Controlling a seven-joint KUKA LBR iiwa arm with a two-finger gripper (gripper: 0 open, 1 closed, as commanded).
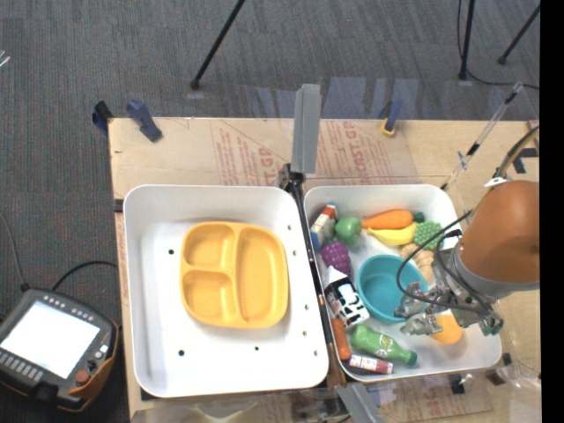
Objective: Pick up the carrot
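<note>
Heads up, you're not there yet: the carrot [390,219] sits untouched past the blue bowl [389,286], right above the banana [393,234]. Your hand [434,317] hovers right of that bowl; grip state, can't tell.

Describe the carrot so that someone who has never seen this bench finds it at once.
Look in the right-hand white bin, the one crowded with toy food, and go to its far edge. There the carrot lies on its side, directly above a yellow banana. It is the orange tapered piece with a dark green tip at its right end.
</note>
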